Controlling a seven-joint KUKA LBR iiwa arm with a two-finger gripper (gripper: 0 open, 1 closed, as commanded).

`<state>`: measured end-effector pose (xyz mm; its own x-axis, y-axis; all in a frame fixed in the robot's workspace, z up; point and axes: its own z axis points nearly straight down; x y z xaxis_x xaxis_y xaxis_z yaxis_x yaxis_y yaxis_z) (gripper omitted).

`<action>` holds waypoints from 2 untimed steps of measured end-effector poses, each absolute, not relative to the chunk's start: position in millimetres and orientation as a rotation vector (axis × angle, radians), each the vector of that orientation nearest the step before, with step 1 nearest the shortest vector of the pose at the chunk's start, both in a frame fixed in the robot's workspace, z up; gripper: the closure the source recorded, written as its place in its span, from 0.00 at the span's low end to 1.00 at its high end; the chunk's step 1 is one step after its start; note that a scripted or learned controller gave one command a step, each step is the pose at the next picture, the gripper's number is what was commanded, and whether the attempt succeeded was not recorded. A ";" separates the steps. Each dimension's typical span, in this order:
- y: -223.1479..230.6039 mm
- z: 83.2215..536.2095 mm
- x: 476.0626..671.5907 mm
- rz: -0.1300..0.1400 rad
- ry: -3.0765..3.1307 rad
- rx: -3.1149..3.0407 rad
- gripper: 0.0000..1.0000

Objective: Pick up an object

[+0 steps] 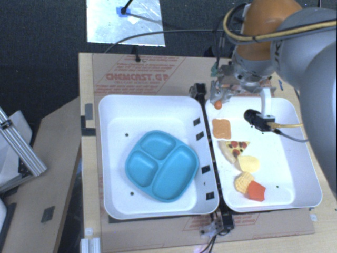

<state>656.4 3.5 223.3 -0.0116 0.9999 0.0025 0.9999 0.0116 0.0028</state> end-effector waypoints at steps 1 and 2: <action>58.1 233.9 667.5 0.006 2.230 2.210 1.00; 103.5 220.4 663.5 0.002 2.233 2.211 1.00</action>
